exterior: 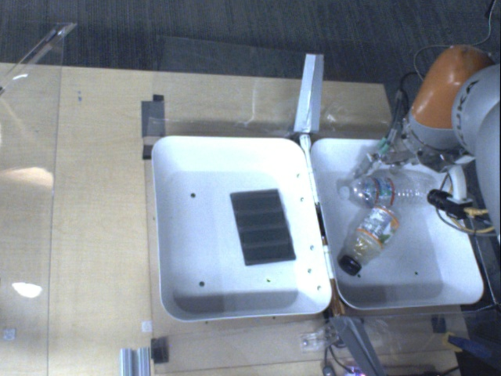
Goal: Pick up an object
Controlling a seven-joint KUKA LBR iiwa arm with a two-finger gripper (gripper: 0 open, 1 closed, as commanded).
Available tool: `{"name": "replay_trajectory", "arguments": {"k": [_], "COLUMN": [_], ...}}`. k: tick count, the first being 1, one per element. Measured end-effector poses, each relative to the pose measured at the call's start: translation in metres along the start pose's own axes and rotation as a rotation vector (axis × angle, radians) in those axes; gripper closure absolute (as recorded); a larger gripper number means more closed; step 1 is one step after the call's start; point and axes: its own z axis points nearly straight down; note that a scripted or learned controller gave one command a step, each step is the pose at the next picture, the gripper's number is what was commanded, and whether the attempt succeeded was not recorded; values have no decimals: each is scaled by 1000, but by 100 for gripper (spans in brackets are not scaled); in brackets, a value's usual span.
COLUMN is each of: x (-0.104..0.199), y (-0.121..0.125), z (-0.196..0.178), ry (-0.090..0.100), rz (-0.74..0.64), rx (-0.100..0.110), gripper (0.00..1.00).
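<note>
Bins: two shallow white plastic bins are counted, set side by side on the pale wooden bench [94, 233]; the left bin [180, 210] and the right bin [446, 280] meet along one rim.

Left bin contents: one dark grey ribbed rectangular block [262, 226] is recorded, lying flat near the middle of the bin floor, turned slightly off the bin's edges.

Right bin contents: two clear plastic bottles are counted. One clear crumpled bottle [372, 188] lies on its side in the upper left part of the bin. One clear bottle with a black cap and yellowish contents [368, 237] lies tilted just below it, the cap pointing toward the bin's lower left corner. The two bottles are close together; contact between them cannot be determined.

Arm: one grey arm with an orange band [446, 81] is seen entering from the right, over the upper right part of the right bin.

Gripper: one gripper [391, 153] is located at the upper edge of the right bin, low over the bin floor.

Gripper state: it cannot be told how the gripper is set, nor whether anything is held by it.

Object relative to gripper: the crumpled bottle lies just beside and below-left of the gripper tip; the capped bottle lies farther off, toward the bin's middle.

Other fittings: one grey metal upright bar [310, 92] stands behind the junction of the bins.
</note>
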Motion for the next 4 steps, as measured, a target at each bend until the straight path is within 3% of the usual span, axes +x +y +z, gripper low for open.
{"name": "replay_trajectory", "arguments": {"k": [1,2,3,4], "x": [0,34,36,53], "y": [0,-25,-53,-67], "z": [0,-49,-2,-3], "ry": [0,1,-1,-3], "rz": [0,86,-113,-246], "rx": [0,-2,-5,-8], "gripper": [0,0,0,0]}}
